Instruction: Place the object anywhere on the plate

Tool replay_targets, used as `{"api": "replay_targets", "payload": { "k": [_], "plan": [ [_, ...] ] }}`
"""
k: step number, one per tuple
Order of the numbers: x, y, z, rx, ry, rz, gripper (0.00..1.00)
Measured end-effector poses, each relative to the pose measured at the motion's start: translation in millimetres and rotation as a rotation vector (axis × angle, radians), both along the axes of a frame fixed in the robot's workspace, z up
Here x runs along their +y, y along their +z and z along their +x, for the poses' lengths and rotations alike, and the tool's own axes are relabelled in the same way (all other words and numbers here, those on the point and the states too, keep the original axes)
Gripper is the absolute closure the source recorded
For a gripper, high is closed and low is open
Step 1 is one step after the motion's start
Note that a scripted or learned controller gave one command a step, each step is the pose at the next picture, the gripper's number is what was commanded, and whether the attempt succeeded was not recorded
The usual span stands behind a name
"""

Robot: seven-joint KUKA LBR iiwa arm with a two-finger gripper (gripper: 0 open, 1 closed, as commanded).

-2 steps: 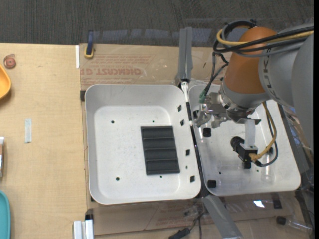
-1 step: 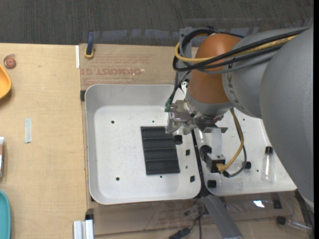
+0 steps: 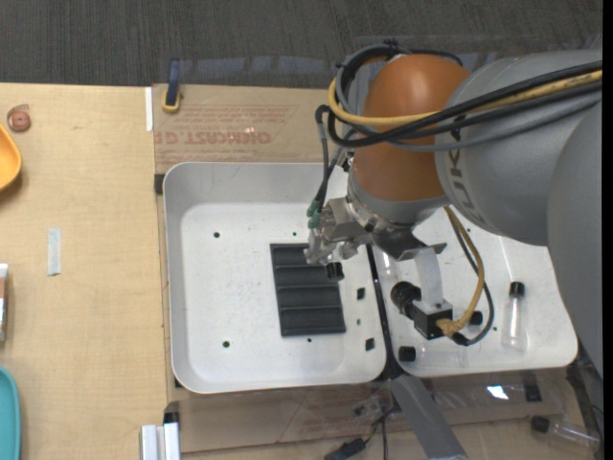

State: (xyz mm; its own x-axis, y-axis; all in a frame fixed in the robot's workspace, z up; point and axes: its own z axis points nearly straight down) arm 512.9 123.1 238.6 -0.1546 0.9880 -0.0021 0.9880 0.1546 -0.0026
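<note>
A black ribbed rectangular plate (image 3: 308,295) lies flat in the left white bin (image 3: 211,257), towards its right side. My gripper (image 3: 326,254) hangs over the plate's far right corner, under the orange wrist band. A small dark piece (image 3: 333,270) shows just below the gripper, at the plate's upper right edge; whether it is held or part of the gripper I cannot tell. A small clear tube (image 3: 517,314) lies in the right bin (image 3: 546,353) near its right wall.
The arm's grey body covers much of the right bin. A black and yellow cable fitting (image 3: 436,322) hangs over the right bin's middle. Cardboard (image 3: 230,127) lies behind the bins and a wooden bench top (image 3: 77,257) spreads to the left.
</note>
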Motion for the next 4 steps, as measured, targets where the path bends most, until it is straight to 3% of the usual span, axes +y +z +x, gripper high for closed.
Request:
{"api": "replay_targets", "payload": {
  "k": [1, 2, 3, 4],
  "plan": [
    [52, 12, 13, 0.001, 0.087, 0.0, 1.0],
    [35, 14, 34, -0.001, 0.629, 0.002, 1.0],
    [87, 41, 49, -0.001, 0.568, 0.001, 1.0],
    [93, -8, 19, 0.003, 0.613, 0.001, 1.0]
  ]
}}
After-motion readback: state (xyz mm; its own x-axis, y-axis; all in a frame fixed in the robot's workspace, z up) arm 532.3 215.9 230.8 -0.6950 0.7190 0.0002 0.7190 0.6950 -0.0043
